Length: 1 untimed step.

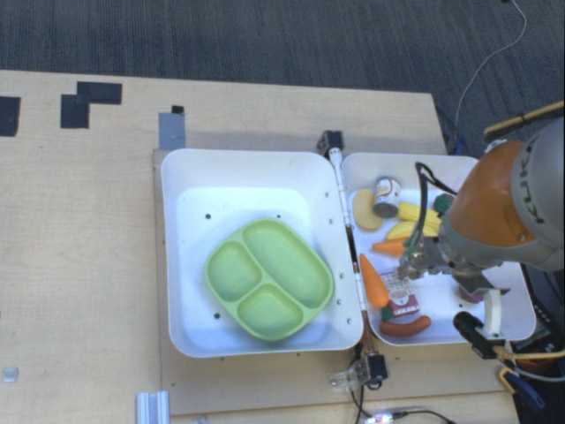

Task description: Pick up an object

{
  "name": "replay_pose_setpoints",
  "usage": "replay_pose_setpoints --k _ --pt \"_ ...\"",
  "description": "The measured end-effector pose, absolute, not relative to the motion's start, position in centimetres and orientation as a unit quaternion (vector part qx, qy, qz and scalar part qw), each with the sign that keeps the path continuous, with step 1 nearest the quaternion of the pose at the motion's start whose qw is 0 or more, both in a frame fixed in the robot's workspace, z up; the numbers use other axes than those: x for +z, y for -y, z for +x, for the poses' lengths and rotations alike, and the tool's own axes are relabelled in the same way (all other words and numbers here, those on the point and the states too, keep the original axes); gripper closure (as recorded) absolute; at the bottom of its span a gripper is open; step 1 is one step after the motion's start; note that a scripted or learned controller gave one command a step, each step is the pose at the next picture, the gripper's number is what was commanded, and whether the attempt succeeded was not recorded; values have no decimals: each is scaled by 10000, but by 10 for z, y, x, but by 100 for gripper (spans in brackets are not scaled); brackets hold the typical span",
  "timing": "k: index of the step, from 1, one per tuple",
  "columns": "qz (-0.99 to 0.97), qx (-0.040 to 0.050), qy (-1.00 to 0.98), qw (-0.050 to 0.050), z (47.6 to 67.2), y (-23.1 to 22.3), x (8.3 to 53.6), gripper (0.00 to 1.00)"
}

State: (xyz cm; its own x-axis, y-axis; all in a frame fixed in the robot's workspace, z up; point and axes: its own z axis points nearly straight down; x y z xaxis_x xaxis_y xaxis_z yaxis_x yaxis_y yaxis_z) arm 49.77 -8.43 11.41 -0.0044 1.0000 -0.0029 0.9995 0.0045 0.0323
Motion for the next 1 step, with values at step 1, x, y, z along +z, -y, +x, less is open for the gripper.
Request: replay_pose_setpoints --k 1 --pt "7054 103 -7086 122 498 84 114 0"
